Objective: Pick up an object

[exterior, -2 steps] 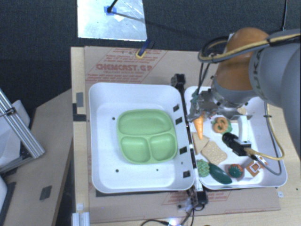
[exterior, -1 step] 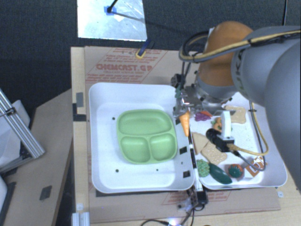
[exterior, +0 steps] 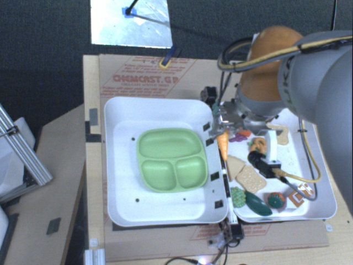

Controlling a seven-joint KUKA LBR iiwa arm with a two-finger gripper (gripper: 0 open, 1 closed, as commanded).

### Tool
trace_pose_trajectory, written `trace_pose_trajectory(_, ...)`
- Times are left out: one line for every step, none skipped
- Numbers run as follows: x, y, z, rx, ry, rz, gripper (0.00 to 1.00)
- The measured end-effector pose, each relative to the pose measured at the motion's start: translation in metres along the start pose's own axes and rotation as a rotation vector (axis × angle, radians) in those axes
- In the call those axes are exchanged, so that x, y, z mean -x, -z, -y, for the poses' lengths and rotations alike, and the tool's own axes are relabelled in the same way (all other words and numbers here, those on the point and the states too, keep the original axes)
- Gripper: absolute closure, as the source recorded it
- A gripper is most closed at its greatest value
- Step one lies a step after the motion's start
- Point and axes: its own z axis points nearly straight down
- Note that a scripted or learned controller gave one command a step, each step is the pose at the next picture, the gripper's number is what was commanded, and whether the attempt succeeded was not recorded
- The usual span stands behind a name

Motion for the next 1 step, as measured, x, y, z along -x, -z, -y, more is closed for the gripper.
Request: trace_pose_trajectory(-0.0016,0.0017,0.0114,-0.001,0.0,0.0,1.0)
